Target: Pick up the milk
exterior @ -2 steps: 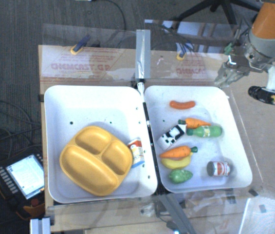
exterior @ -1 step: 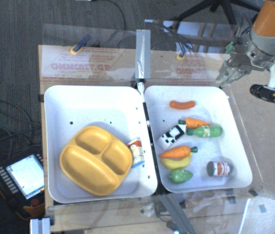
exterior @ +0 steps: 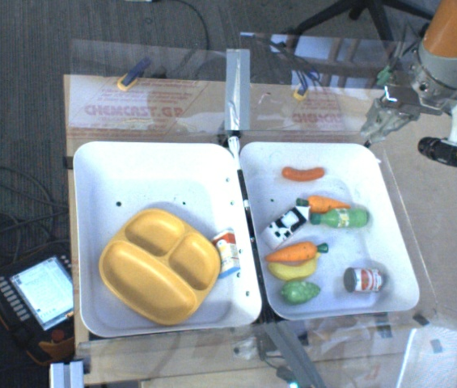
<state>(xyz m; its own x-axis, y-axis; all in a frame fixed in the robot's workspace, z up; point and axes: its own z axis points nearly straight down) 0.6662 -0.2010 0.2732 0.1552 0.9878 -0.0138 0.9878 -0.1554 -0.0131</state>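
The milk [exterior: 287, 225] is a small black-and-white cow-patterned carton lying tilted near the left wall of the right bin [exterior: 390, 217]. Close around it lie a green bottle [exterior: 345, 217] and two carrots [exterior: 323, 204] [exterior: 294, 253]. My gripper [exterior: 378, 128] hangs above the right bin's far right corner, well apart from the milk. It is open with nothing between its fingers.
The right bin also holds a red sausage [exterior: 303, 173], a yellow piece [exterior: 291, 268], a green vegetable [exterior: 299, 292] and a small can [exterior: 363, 280]. In the left bin [exterior: 115, 176] sit a yellow divided plate [exterior: 159, 263] and a small red-and-white carton [exterior: 226, 252].
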